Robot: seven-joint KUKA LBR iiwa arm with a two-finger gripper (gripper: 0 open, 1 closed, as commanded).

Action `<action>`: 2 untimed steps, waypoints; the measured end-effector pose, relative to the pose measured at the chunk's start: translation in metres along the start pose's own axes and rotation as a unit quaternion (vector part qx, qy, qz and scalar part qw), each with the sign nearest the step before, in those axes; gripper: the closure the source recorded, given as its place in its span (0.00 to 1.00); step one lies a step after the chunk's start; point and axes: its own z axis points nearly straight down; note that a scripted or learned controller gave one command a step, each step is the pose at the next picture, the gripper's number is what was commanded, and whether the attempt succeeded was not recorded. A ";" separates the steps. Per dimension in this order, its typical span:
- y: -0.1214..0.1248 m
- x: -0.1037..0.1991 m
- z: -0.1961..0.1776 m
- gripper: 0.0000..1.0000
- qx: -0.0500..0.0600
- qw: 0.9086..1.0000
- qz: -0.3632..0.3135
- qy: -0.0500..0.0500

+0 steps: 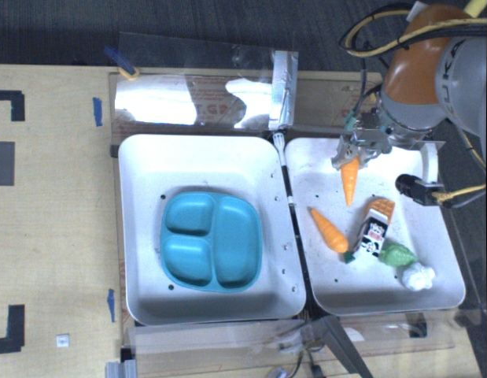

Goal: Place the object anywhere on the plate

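Two shallow white bins sit side by side on the bench: the left bin (141, 164) bears a blue plate (212, 240) with three compartments, and the right bin (448, 290) holds the loose things. The grey arm (420, 69) with its orange band reaches in over the far part of the right bin, and its gripper (355, 154) hangs there with its fingers pinching the thick top of an orange carrot (349, 181), whose tip points down toward the near side. A second carrot (329, 230) lies flat in the middle of that bin, well apart from the plate; just right of it lies a small orange-and-white packet (374, 228), then a green and white toy vegetable (407, 264) at the near right. The grip looks shallow, on the carrot's end alone, so I judge the carrot could swing or slip out on the way across the rim between the bins, or land on white bin floor beside the plate. The packet's black print is too small to read.
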 end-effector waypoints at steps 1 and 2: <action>-0.040 0.084 0.000 1.00 0.001 0.997 -0.075 0.002; -0.086 0.135 -0.015 1.00 0.001 0.998 -0.069 0.002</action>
